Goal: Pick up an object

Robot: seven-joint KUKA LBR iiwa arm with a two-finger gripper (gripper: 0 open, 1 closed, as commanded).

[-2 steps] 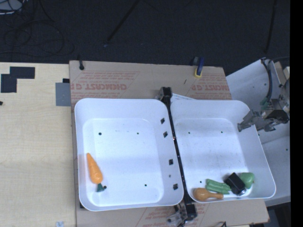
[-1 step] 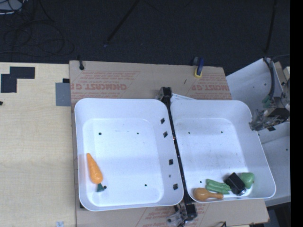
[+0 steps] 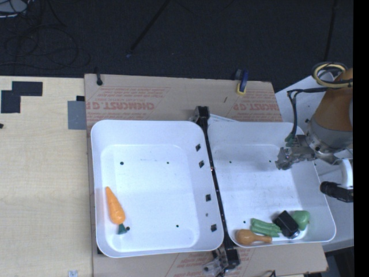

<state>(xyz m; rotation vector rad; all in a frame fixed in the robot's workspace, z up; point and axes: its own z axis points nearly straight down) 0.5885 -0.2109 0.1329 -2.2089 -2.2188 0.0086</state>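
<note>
We see four small objects that the arm could pick. A carrot (image 3: 115, 206) lies in the left bin (image 3: 147, 133), near its wall at 8 o'clock, with the green end (image 3: 122, 229) pointing to 6 o'clock. The other three are in the right bin (image 3: 248, 183), grouped at its corner at 5 o'clock. There a black block (image 3: 286, 223) lies tilted, and it partly covers a green piece (image 3: 299, 217) at its 2 o'clock side. A green pod (image 3: 264, 227) touches the block at 9 o'clock. A tan pear-shaped toy (image 3: 251, 237) lies just beside the pod, at 7 o'clock from it, against the front wall.

The gripper (image 3: 284, 160) hangs over the right bin near its wall at 3 o'clock, well apart from the group. Nothing is seen between its fingers, but we cannot tell if they are spread or pressed together, because they are too small and dark.

The arm (image 3: 333, 111) comes in from 3 o'clock. Both bins stand on a cardboard sheet (image 3: 173, 100), and a blue clamp (image 3: 242, 81) grips its edge at 12 o'clock.
</note>
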